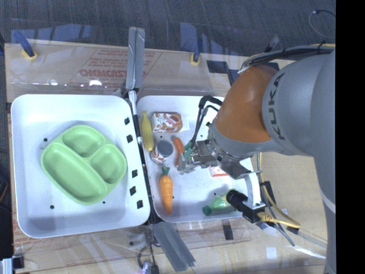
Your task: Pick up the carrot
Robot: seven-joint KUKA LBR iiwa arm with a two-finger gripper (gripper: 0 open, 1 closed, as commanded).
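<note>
Likely light, stiff and smooth, your carrot point(166, 190) just below the gripper point(185, 161), whose grip state you cannot tell, wants a mid-body pinch.

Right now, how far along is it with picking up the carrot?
Nothing looks done yet: the carrot lies on the floor of the right bin, near its left wall. The hand hangs above the bin, up and right of the carrot, not touching it. Reaching, gripping and lifting are all left.

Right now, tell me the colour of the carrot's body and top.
Orange body, green top, on the carrot; clearest in the camera view.
</note>
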